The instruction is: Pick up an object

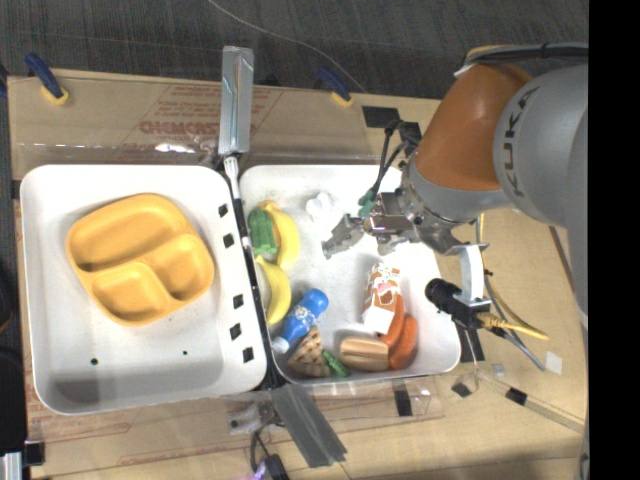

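Observation:
My gripper (341,236) hangs over the middle of the right bin (350,180), fingers spread and nothing between them. Just right of and below it stands a white and orange carton (382,294). Along the bin's left wall lie a yellow banana (285,238) with a green toy (262,230) on it, and a second banana (274,290) below. A blue bottle (303,314) lies near the front left. A small white piece (318,206) sits at the back, left of the gripper.
At the right bin's front are a red sausage (404,336), a tan bun (362,352) and a brown wedge (307,353). The left bin (60,368) holds a yellow divided plate (140,258). A metal divider (235,98) stands between the bins at the back.

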### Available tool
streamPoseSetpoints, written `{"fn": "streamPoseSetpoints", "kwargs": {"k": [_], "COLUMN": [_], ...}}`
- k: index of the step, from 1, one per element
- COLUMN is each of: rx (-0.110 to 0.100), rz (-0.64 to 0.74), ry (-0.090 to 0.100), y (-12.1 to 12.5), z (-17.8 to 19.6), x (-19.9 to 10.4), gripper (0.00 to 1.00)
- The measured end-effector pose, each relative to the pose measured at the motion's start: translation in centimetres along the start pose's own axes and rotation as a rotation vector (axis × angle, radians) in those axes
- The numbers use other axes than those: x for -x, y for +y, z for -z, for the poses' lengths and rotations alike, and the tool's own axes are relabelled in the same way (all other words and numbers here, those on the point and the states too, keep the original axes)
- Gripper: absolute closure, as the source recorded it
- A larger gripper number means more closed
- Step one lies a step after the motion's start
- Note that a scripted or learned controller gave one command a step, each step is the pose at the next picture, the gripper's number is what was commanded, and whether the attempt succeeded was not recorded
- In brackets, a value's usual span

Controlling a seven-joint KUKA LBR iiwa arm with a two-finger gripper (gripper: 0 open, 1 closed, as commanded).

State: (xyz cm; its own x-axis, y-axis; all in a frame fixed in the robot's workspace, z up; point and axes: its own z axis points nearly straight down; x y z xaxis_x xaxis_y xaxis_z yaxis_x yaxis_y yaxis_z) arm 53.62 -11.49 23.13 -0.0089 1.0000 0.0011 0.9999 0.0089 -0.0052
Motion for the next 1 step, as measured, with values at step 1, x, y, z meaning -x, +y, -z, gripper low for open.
{"fn": "streamPoseSetpoints", "kwargs": {"k": [1], "rx": [-0.005], "rz": [-0.201], "ry": [0.0], "y": [7.08], "z": [-10.11], "x": [-0.9], "gripper": [0.0]}}
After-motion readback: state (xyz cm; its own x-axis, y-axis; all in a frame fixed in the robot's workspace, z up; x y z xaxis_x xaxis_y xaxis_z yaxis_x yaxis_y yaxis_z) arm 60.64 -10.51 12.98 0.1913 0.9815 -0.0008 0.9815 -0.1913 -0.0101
